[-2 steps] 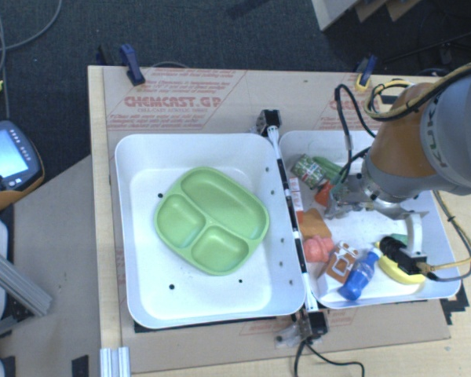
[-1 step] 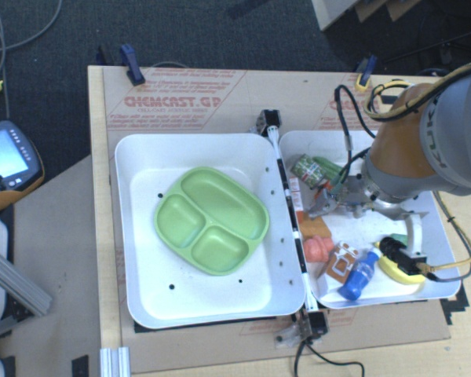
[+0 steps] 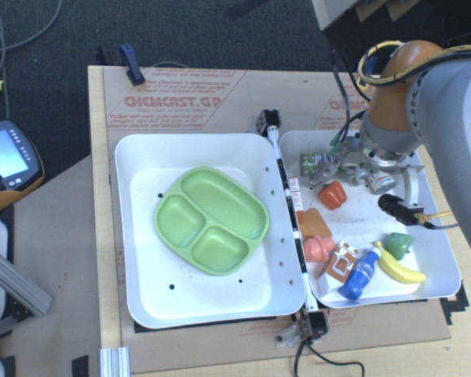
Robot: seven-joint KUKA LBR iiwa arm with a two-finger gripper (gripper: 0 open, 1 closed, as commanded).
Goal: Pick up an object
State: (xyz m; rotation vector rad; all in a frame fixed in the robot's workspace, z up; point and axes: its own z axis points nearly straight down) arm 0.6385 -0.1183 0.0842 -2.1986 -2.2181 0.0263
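Note:
My gripper [image 3: 323, 166] hangs low over the back left part of the right bin [image 3: 447, 267], the arm reaching in from the upper right. Just below it lies a red-orange toy [image 3: 333, 195], close to the gripper, and I cannot tell whether they touch. Further toward the front lie a brown piece [image 3: 314, 223], a pink toy [image 3: 319, 248], a small orange and white box [image 3: 341, 264], a blue bottle [image 3: 359, 275], a yellow banana [image 3: 400, 269] and a green pepper [image 3: 398, 244].
The left bin [image 3: 141, 281] holds a green divided plate [image 3: 212, 220] near its middle. The two bins meet along a raised rim [image 3: 286, 210]. Cardboard lies under both bins, with a blue clamp [image 3: 131, 63] at its far edge.

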